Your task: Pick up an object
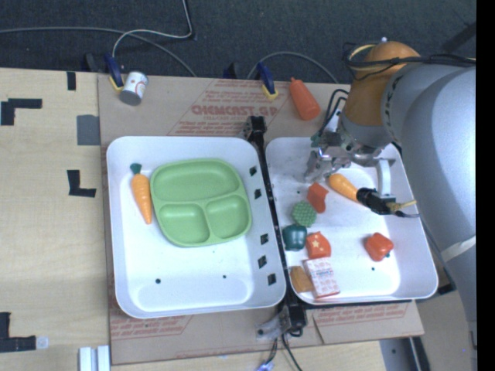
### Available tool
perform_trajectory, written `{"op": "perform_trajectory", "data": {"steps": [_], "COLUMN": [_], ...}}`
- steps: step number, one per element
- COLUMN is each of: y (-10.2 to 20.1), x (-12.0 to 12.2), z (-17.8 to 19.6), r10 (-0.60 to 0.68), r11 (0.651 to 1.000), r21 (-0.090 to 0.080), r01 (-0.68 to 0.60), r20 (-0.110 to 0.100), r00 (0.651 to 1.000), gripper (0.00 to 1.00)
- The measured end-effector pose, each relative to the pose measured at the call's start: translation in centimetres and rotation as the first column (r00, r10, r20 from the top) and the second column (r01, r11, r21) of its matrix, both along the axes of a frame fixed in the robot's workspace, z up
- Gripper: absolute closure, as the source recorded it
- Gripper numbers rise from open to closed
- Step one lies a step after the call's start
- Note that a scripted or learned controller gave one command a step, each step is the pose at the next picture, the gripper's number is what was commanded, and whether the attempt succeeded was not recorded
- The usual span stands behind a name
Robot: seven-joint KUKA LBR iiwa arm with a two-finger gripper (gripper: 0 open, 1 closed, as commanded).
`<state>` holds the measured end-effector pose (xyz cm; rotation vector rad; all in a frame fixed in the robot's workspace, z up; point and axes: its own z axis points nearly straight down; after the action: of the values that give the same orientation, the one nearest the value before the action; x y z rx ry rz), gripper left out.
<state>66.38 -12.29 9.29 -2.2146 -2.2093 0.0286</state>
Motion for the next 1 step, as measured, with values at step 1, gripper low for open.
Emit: {"op": "perform_trajectory", "data": {"steps": [1], "y": [0.0], "x": [0.0], "z": [-0.01], "r10": [0.0], "r11": [1.0], "r21": [0.0], "r01": [0.0], "r20": [0.0], "r00": [1.0], "gripper": [0.0]}}
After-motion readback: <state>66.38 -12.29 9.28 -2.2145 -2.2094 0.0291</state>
